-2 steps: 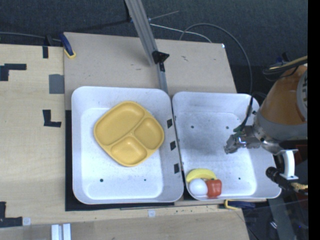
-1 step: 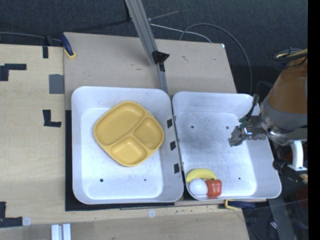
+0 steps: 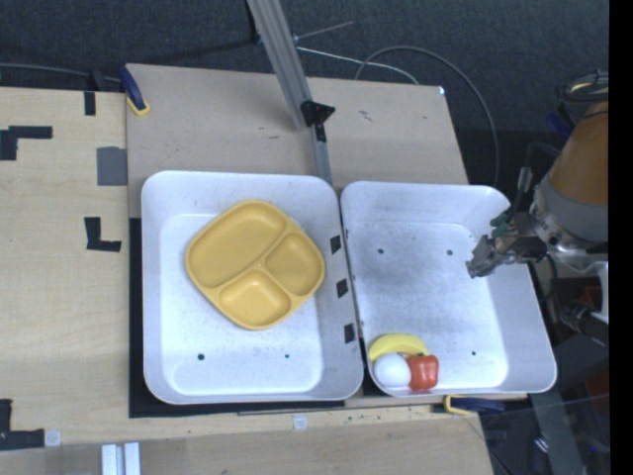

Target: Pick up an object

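Lying in the right bin's [image 3: 514,295] near corner, a yellow banana [image 3: 398,343] curves left to right above a white ball [image 3: 393,370] and red pepper [image 3: 423,372]; gripper [image 3: 487,258] grip cannot be told

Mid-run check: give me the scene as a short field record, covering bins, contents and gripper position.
left bin: holds a yellow divided plate
right bin: three small things clustered at its near left corner
cluster: yellow piece, white ball, red piece, close together
gripper: over the right bin's right side, apart from the cluster
held: nothing seen between the fingers
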You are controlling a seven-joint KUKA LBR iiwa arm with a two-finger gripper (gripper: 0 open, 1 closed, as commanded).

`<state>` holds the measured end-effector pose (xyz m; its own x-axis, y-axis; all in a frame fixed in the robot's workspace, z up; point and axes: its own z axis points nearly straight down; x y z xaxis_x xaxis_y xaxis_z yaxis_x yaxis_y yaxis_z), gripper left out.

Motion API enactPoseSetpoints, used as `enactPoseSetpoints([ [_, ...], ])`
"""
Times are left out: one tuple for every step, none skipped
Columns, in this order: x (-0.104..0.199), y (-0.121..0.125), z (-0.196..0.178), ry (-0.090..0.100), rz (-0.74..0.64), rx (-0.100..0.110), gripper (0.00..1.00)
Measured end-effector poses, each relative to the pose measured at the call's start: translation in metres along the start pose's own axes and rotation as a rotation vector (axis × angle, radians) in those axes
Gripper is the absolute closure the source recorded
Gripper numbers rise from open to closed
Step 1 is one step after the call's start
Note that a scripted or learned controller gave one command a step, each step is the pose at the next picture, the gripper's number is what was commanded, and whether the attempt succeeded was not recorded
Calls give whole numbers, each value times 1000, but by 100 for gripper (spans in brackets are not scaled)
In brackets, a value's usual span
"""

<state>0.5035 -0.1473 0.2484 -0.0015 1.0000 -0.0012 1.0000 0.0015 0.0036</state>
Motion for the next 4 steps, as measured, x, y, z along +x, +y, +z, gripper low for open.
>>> enactPoseSetpoints([
  [43,8,8,2,-4,5,100],
  [100,9,17,3,-5,6,100],
  [153,25,21,2,-6,5,100],
  [203,38,14,3,-6,5,100],
])
